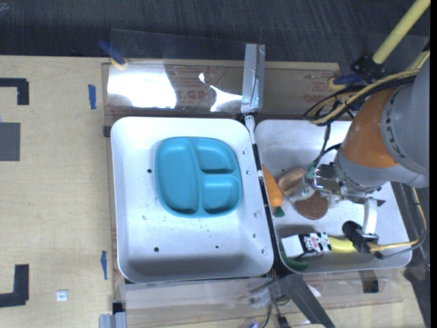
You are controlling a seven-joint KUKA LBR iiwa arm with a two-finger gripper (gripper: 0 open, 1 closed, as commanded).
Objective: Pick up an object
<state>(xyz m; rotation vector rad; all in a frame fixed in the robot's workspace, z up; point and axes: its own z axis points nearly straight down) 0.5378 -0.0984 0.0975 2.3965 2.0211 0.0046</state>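
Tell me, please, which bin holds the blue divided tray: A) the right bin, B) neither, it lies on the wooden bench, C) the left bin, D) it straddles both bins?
C: the blue divided tray lies flat in the middle of the left bin, while the carrot and the other small items sit in the right bin under the arm.

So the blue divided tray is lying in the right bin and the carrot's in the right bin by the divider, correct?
Not quite. The blue divided tray lies in the left bin, not the right one. The carrot is indeed in the right bin by the divider. The camera view shows both.
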